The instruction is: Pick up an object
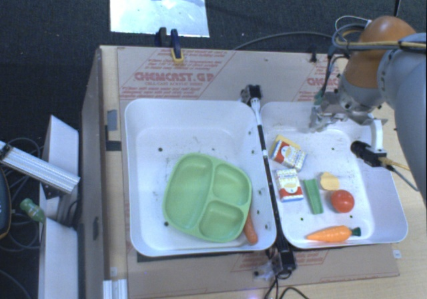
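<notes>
White plastic forms the right bin, where the candidate objects lie loose. Near its left wall sit 2 small red-and-white cartons: the upper carton is tilted, the lower carton lies just below it. Beside the lower carton is a green stick-shaped piece, with a small yellow wedge at its upper right and a round red tomato just below the wedge. An orange toy carrot lies along the front edge.

At the bin's back right corner hangs the grey two-finger gripper, well apart from every object; whether it is spread or closed cannot be told, and nothing is seen in it. A black cylindrical part juts out near the right wall.

The left white bin carries a pale green divided plate, and a small orange sausage-like piece touches the plate's front right corner.
</notes>
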